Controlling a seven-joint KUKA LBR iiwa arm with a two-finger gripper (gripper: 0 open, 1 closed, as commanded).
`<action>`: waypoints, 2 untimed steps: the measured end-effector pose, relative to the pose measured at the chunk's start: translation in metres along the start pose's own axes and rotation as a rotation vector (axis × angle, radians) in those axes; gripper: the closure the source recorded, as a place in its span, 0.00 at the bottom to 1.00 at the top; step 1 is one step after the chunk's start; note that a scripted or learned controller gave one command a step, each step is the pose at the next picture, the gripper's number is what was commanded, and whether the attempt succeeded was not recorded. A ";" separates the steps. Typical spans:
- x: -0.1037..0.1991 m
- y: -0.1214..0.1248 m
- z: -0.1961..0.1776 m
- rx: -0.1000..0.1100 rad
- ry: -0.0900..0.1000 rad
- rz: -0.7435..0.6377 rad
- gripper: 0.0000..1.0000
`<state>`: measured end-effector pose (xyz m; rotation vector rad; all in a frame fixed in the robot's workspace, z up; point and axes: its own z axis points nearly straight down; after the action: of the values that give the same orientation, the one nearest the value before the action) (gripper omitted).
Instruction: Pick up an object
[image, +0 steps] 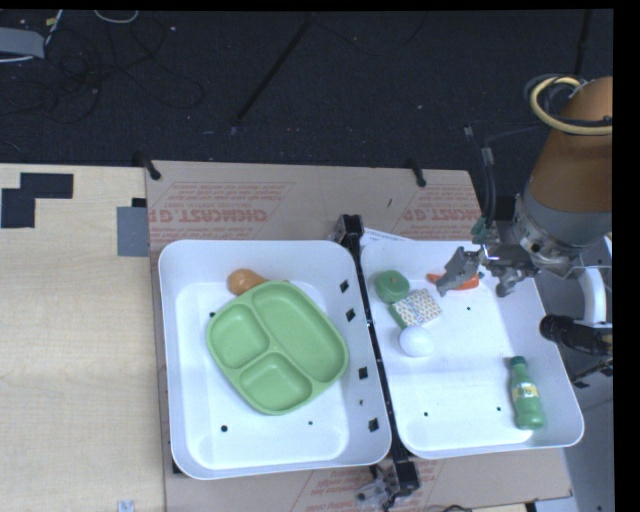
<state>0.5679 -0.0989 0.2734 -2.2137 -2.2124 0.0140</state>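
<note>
A green bottle (524, 394) lies at the near right of the right bin (470, 425). Farther back sit a white ball (415, 342), a checkered block (417, 308) and a green lid (391, 286). At the far side, the gripper (467, 272) hangs low, fingers holding an orange thing (451, 281).
</note>
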 end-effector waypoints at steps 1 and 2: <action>0.000 0.002 -0.006 -0.011 -0.001 -0.001 0.00; 0.009 0.000 0.044 -0.007 -0.001 0.002 0.00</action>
<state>0.5676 -0.0901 0.2292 -2.2194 -2.2139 0.0074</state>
